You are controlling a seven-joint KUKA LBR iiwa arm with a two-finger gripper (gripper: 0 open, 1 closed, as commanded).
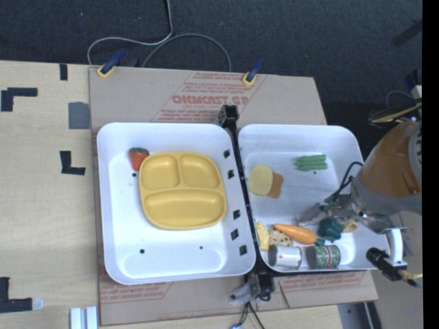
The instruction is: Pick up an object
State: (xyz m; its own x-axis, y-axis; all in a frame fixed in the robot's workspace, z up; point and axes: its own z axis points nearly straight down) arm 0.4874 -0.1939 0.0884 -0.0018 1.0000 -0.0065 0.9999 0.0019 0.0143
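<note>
Camera view puts us over two white bins, and our arm (391, 166) comes in at the right edge, its gripper (333, 218) low in the right bin (343, 139) toward the lower right of the frame. We cannot tell whether the tool is open or closed; the wrist hides that part.

Nothing is visibly held. The nearest candidates sit crowded along the bottom wall of the right bin: a dark teal piece (330, 229) just beside the gripper, an orange carrot (296, 234) to its left, and two small cans (303, 256) touching the bottom rim. A yellow and tan item (264, 181) and a green piece (311, 162) lie well apart, higher in the bin. The left bin (110, 204) holds a yellow divided plate (182, 190) and a red strawberry (138, 157).

Our worry is the crowding. Closing here could catch two things at once, or nudge the carrot and cans against the wall so they roll away. The round cans would likely slip from a partial pinch, and the teal piece looks small enough to be missed.
</note>
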